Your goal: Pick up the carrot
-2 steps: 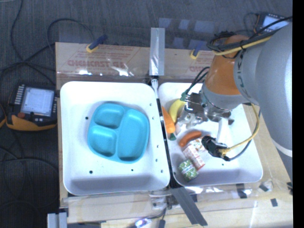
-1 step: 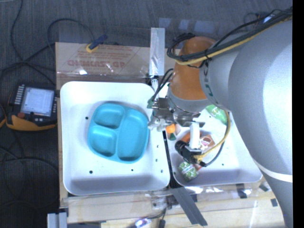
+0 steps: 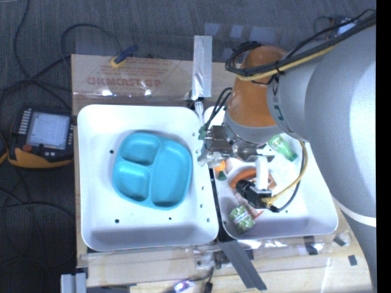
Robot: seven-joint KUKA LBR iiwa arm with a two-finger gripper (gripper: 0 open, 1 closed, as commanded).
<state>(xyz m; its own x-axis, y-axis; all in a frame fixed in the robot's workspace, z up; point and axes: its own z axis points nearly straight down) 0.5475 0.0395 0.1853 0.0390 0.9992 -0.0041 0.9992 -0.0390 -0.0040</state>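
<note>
The gripper (image 3: 212, 154) is shiny grey metal. It hangs low over the wall where the two bins meet. I cannot tell if it is open or shut, because the big arm hides it from above. The arm (image 3: 317, 96) is smooth and grey, with a round orange band (image 3: 259, 96) just behind the gripper.

The carrot (image 3: 221, 163) is a small orange bit right under the gripper, on the side where the arm is. There is a little green beside it. Most of it is hidden, and I cannot tell if the gripper touches it. It lies in the right bin (image 3: 317, 221), a flat white tray with round corners.

A bit further under the arm is a curved orange shape (image 3: 244, 174). It is partly hidden, so I cannot tell what it is. Below the gripper, near the front wall of that bin, lies a small green packet (image 3: 242, 217) that looks crinkly. Past the gripper, close under the arm, is a pale green thing (image 3: 285, 147) with white on it.

On the other side of the gripper is the left bin (image 3: 91, 224), also white and smooth. In it sits a blue plate (image 3: 153, 170). The plate is soft and round at the edges and has three hollow parts. It is near the gripper but not touching it.

Well apart from the gripper, on the dark carpet beyond the left bin, lies a hand control box (image 3: 43, 136) with a grey screen.
</note>
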